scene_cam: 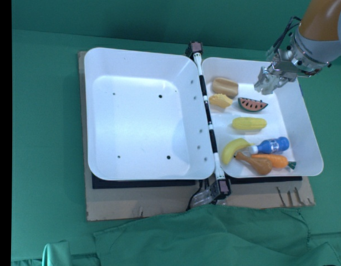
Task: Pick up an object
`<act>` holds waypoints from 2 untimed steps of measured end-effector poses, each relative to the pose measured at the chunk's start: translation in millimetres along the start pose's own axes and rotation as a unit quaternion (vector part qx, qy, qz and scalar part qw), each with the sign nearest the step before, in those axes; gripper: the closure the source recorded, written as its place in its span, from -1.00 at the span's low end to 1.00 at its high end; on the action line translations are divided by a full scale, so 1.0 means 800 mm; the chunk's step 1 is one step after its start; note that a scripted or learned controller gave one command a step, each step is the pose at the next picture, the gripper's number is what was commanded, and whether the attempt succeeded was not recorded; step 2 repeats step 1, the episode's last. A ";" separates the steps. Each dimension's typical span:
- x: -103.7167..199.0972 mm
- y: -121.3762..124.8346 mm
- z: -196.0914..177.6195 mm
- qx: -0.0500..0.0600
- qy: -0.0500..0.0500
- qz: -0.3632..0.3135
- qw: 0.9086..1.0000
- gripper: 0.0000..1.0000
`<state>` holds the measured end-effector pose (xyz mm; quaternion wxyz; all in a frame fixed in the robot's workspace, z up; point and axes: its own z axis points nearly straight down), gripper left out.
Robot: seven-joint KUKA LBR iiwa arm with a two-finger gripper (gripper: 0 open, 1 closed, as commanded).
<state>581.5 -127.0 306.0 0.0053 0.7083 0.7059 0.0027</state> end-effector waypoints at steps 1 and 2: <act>0.002 0.001 -0.084 -0.001 0.000 -0.001 1.000 1.00; 0.002 0.001 -0.084 -0.001 0.000 -0.001 1.000 1.00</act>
